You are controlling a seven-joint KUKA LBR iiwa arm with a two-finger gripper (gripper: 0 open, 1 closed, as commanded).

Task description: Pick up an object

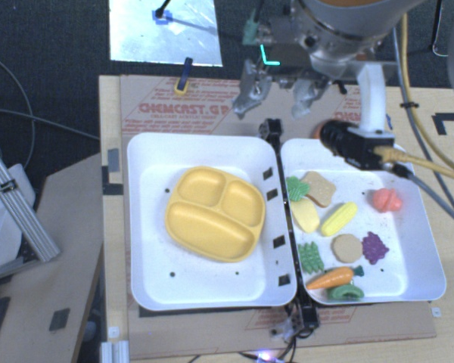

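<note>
My gripper [275, 100] hangs open above the back edge of the bins, near the divider, with nothing between its two grey fingers [246, 98]. The right bin [420, 203] holds several toy foods: a bread slice [318, 187], a yellow corn cob [339, 218], a pale lemon-shaped piece [306, 215], a pink piece [387, 200], purple grapes [374, 246], a tan cookie [347, 247], a green leafy piece [311, 257], an orange carrot [331, 278]. All lie in front of and below the gripper.
The left bin [147, 278] holds a yellow sectioned tray [215, 212]. A black clip [271, 129] sits on the divider's far end. A black cable fitting [356, 147] and hoses cross the right bin's back corner. Cardboard lies under both bins.
</note>
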